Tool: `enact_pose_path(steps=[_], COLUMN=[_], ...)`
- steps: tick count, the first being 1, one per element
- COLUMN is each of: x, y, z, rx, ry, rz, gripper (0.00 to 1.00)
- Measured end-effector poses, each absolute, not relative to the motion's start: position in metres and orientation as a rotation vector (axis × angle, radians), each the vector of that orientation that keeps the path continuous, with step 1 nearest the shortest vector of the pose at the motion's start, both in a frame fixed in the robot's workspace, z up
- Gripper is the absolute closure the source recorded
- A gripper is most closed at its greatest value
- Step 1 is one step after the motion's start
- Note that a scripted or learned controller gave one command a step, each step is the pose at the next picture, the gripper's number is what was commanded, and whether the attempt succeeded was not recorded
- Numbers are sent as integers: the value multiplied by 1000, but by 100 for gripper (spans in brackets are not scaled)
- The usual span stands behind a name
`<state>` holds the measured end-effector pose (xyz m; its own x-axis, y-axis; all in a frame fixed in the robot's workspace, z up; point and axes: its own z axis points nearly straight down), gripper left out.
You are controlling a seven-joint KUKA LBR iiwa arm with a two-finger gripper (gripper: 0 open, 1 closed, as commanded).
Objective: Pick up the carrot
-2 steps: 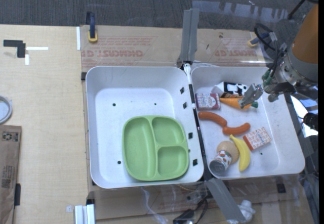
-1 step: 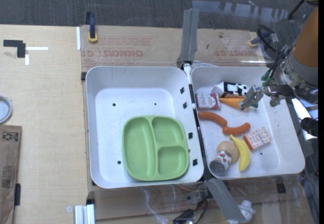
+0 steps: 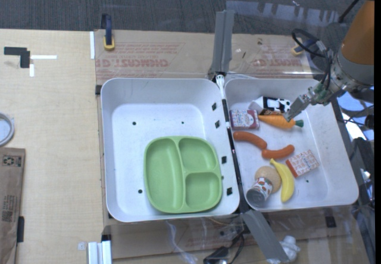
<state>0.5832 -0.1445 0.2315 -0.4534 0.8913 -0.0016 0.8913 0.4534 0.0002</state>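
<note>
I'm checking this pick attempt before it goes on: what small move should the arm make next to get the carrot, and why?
Probably a short descent, then closing. The gripper sits at the carrot's green-topped end, in the right bin, but the view doesn't show the carrot held. The black-and-white toy and the pink packet lie close by, so a straight, small drop seems safest.

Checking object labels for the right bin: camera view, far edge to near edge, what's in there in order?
Black-and-white toy → orange carrot with green top → bent orange-red sausage → red patterned packet → yellow banana → small tipped can.
</note>
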Motion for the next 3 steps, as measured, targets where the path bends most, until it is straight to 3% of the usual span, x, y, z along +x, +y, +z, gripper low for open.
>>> enact_pose_path(steps=[1, 2, 3], x=[571, 571, 632], y=[-173, -173, -208], z=[166, 166, 92], rx=[1575, 1574, 1258], ry=[2719, 2719, 2875], rz=[-1, -1, 0], gripper=[0, 0, 0])
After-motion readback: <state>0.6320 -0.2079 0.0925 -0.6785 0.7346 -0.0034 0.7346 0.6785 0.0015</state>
